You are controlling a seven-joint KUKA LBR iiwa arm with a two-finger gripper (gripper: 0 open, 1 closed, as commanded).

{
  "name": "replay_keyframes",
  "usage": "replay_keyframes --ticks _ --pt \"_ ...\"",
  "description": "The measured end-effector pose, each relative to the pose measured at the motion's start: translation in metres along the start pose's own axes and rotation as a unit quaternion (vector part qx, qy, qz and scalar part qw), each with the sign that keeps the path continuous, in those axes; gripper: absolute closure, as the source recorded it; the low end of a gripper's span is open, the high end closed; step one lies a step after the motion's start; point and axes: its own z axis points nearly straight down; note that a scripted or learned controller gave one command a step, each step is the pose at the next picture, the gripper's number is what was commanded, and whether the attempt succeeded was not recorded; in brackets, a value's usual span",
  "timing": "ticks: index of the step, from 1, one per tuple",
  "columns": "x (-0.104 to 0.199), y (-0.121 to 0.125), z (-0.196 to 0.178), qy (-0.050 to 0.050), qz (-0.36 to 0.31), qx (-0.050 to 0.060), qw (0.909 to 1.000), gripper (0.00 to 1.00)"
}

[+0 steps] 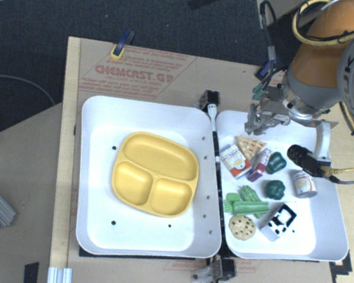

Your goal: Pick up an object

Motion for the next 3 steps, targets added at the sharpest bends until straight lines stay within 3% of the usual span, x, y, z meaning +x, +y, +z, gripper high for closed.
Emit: replay_keyframes --ticks 1,2,3 --pt "-0.001 0.016 0.008 -0.001 0.003 0.0 1.0 1.0" --pt "0.002 0.011 0.014 -0.001 0.003 0.004 1.0 1.0" --pt "0.009 0.019 -0.004 -0.001 0.003 0.0 1.0 1.0"
